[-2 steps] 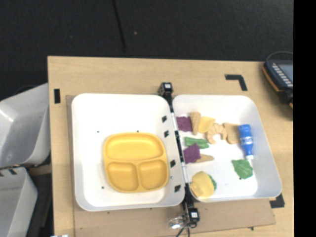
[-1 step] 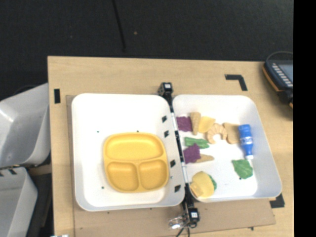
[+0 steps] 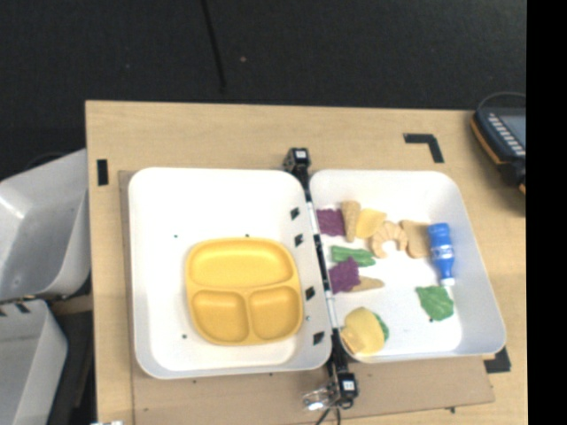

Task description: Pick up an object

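Observation:
The right bin (image 3: 469,211) holds several small toy items. A blue bottle (image 3: 441,251) lies near its right side, with a green piece (image 3: 435,302) below it. Tan pieces (image 3: 397,236) sit in the middle, beside a yellow wedge (image 3: 367,221). Two purple pieces (image 3: 330,222) (image 3: 344,276) lie along the left wall, with a green strip (image 3: 353,255) between them. A yellow and green burger-like toy (image 3: 364,331) rests at the front left corner. The left bin (image 3: 159,211) carries a yellow divided tray (image 3: 242,289).
A wooden bench (image 3: 221,135) bears both bins. A dark hand-held device (image 3: 501,137) lies at the bench's back right. White equipment (image 3: 40,228) stands off the left edge. Black clips (image 3: 297,158) mark the seam between the bins.

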Controlling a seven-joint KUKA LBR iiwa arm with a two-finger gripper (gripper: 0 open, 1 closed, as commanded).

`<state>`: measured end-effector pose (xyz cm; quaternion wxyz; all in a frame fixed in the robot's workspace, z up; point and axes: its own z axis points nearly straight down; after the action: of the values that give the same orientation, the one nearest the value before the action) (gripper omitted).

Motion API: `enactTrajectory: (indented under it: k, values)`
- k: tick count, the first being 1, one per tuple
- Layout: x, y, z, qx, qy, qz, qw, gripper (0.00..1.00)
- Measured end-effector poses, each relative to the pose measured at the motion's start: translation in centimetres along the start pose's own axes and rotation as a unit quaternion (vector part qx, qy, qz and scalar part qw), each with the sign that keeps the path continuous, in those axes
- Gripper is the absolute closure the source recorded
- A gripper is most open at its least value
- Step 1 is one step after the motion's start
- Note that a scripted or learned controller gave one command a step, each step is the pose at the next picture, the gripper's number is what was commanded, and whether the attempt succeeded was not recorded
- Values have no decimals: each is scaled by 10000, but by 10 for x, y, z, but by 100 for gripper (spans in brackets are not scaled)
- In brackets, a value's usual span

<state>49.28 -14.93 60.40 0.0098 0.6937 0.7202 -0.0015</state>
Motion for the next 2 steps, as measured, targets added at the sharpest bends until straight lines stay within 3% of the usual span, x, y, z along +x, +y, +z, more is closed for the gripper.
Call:
enactTrajectory:
  k: [2]
  values:
    - [-1, 2, -20, -17, -28, -43, 10000, 100]
